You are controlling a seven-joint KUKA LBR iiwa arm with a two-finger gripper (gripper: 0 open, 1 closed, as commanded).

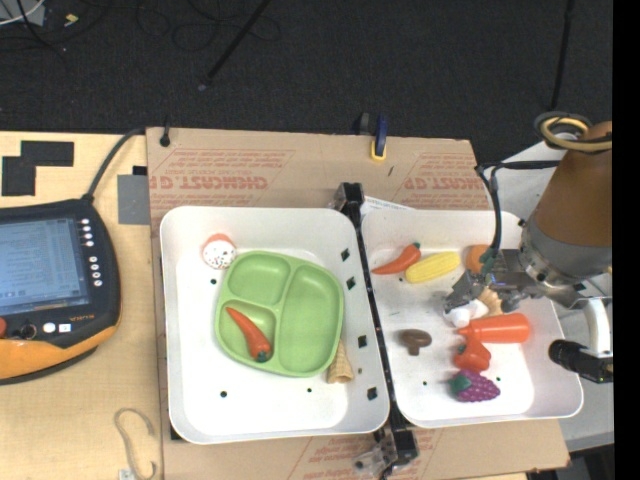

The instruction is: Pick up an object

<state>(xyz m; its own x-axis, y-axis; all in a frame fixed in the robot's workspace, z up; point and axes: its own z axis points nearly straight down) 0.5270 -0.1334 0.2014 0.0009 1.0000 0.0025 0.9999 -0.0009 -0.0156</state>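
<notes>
Just below the jaws (478,293), whose spread I cannot tell, lies a small white object (459,316) beside the carrot (497,329); descend squarely over one piece, avoiding neighbours, before closing.

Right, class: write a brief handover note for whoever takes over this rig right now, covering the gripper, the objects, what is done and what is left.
Gripper: low in the right bin, over a cluster of toys; whether its fingers grip anything cannot be told.
Right bin: orange pepper, corn cob, brown mushroom, orange carrot, red piece, purple grapes.
Left bin: green divided plate with a red chili, a white ball, a cone.
Done: arm is at the toys. Left: nothing visibly lifted yet.
</notes>
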